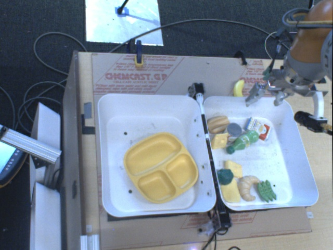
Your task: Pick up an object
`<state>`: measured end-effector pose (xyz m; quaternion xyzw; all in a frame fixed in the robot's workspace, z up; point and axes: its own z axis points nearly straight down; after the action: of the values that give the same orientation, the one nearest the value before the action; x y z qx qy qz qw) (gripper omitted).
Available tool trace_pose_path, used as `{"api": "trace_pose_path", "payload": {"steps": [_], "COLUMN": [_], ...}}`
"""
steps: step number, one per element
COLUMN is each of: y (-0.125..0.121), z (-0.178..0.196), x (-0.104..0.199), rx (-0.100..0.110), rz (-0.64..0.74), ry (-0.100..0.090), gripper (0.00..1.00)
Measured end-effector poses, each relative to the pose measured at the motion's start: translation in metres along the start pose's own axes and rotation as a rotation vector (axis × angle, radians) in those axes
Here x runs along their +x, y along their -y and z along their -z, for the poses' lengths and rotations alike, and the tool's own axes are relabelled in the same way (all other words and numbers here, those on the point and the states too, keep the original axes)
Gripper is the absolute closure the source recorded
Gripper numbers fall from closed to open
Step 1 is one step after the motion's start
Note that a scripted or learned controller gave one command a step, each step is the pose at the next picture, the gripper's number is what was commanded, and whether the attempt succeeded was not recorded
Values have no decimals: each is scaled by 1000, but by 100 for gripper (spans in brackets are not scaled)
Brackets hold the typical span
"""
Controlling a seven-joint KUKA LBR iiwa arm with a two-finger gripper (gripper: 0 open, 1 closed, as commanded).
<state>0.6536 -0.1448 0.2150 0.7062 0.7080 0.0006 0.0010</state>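
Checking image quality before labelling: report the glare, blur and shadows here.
Camera view: strong glare on the foil sheet at top; the gripper and arm look soft, slightly blurred; the bins are evenly lit with faint shadows; the yellow tray and the small items look reasonably sharp.

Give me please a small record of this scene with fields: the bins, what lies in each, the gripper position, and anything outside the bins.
left bin: holds a yellow divided tray
right bin: holds a bread roll, green bottle, croissant, green leafy toy, yellow blocks and other small items
gripper: above the far edge of the right bin, nothing seen between its fingers
outside bins: banana on the bench beyond the right bin
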Motion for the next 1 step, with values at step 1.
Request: {"api": "trace_pose_path", "payload": {"steps": [1], "y": [24], "z": [-100], "x": [42], "rx": [3], "rz": [2], "ry": [-1], "gripper": [0]}}
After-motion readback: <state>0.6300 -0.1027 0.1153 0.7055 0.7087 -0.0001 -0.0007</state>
